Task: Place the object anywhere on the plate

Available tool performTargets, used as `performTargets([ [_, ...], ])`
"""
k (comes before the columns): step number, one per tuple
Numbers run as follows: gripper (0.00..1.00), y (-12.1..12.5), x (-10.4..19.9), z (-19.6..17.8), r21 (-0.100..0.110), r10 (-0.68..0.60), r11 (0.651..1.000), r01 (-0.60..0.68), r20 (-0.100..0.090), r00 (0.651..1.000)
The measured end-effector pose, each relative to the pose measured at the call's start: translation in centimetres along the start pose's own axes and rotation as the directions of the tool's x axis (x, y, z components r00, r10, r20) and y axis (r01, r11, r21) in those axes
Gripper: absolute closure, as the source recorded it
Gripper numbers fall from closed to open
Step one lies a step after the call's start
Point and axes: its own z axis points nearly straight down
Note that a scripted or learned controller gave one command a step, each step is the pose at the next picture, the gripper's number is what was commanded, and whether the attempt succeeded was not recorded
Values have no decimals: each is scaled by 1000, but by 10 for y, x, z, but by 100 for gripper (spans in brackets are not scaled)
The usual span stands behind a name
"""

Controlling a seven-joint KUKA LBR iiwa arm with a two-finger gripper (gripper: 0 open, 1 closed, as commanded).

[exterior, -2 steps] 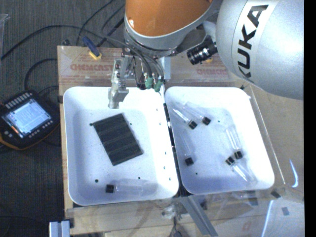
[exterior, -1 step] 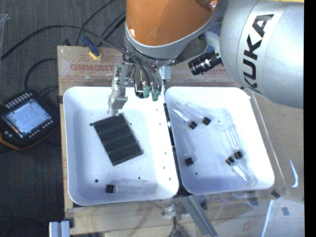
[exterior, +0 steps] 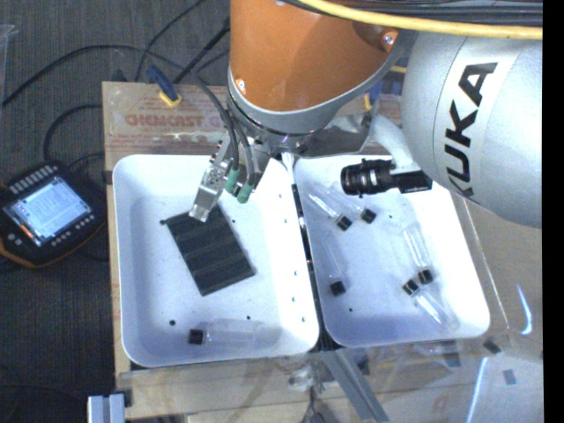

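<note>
Camera view, from above and at a slant. The arm (exterior: 308,42), grey with an orange band, comes in from 3 o'clock and hangs over the seam between the two bins. Its gripper (exterior: 220,203) sits over the left bin (exterior: 141,236), at the 12 o'clock corner of the plate (exterior: 210,252). Whether it is spread or closed cannot be told from this angle, nor whether it carries anything.

The plate is a dark, ribbed rectangle lying flat on the left bin's floor and turned askew, its long axis running from 11 to 5 o'clock. A clear capped vial (exterior: 225,333) lies on its side at 6 o'clock of the plate, near the bin's front wall and apart from the plate, with its black cap pointing to 9 o'clock.

The right bin (exterior: 379,315) holds further clear vials (exterior: 416,247) with black caps, scattered across its floor. At 9 o'clock of the bench lies a hand pendant (exterior: 44,210) with a lit screen.
</note>
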Motion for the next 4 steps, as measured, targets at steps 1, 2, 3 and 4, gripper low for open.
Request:
performTargets([
  [1, 100, 0, 0, 0, 0, 370, 929, -370, 0, 929],
  [2, 100, -9, -9, 0, 1, 618, 786, -618, 0, 786],
  [3, 100, -21, -11, 1, 3, 856, 517, -856, 1, 517],
  [4, 100, -39, -67, 1, 2, 793, 609, -793, 2, 609],
])
